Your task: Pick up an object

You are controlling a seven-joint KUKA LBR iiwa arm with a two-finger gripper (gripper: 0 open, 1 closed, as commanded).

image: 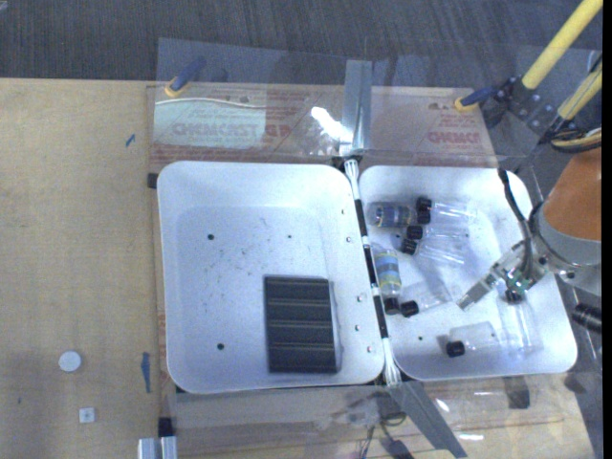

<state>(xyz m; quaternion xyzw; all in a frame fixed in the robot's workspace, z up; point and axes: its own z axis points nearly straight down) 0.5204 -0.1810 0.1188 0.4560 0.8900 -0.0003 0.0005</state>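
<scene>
The right bin (564, 347) holds several small clear vials with black caps. One labelled vial (387, 215) lies at the bin's back left, and another labelled vial (387, 268) lies along the left wall. A capped vial (471, 338) rests near the front. My gripper (494, 293) hangs over the right half of this bin, its fingers (472, 297) spread, open, with nothing between them. A clear vial (517, 325) lies just in front of it. The left bin (191, 256) holds a black ribbed block (301, 323).
The grey arm with its orange band (579, 199) comes in over the right bin's right wall. A metal divider (368, 256) separates the bins. Yellow-handled clamps (507, 94) sit at the back corners.
</scene>
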